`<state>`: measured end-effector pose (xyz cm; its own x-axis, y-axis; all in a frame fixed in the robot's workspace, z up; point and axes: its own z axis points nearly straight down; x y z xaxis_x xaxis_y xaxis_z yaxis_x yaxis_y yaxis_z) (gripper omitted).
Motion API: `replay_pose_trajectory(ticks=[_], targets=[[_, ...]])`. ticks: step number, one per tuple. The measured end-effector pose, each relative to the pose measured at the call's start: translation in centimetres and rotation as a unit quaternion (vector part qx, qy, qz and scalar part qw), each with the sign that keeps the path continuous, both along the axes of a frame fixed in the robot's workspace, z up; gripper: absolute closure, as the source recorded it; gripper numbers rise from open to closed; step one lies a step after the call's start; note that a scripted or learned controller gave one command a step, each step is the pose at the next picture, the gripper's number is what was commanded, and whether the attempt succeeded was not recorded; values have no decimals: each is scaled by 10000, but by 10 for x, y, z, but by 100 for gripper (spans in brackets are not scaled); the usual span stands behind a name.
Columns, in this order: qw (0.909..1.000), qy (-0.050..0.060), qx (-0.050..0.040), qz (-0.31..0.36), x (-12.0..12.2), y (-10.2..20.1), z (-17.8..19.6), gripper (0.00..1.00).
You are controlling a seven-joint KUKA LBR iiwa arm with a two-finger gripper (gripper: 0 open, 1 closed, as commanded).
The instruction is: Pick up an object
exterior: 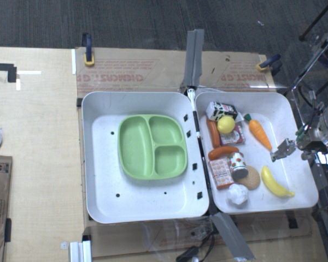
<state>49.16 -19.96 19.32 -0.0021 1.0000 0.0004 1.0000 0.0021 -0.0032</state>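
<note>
Gripper (pixel 284 149) sits at right edge of frame over right bin (pixel 284 105), mostly cut off w/ arm; a grey finger pokes out toward bin centre, too small and blurred to tell how wide jaws stand, nothing visibly between them. Arm body hidden past frame edge, just dark linkage showing. Objects to pick all lie in right bin: carrot (pixel 259 134), orange w/ green top, lying at a slant near gripper; banana (pixel 275 183), yellow, curved, at bin's near right; lemon (pixel 226 125), yellow, resting against black-and-white milk carton (pixel 221 111) at bin's far side. Two sausages (pixel 213 134), reddish, one running along left wall, other crossways below it. Red-and-white packet (pixel 221 172) lies flat, small can (pixel 238 165) partly on it, label hard to read. Round tan bun-like thing (pixel 252 178) just beside can; white crumpled lump (pixel 236 194) near front wall, can't tell what it is. Left bin (pixel 95 162) holds green divided plate (pixel 152 146), three compartments, lying flat mid-bin.
</note>
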Motion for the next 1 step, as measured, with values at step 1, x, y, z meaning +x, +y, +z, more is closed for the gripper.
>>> replay_pose_trajectory(ticks=[1], targets=[[9998, -55, -20, 192, -12, 7, -98, 0]])
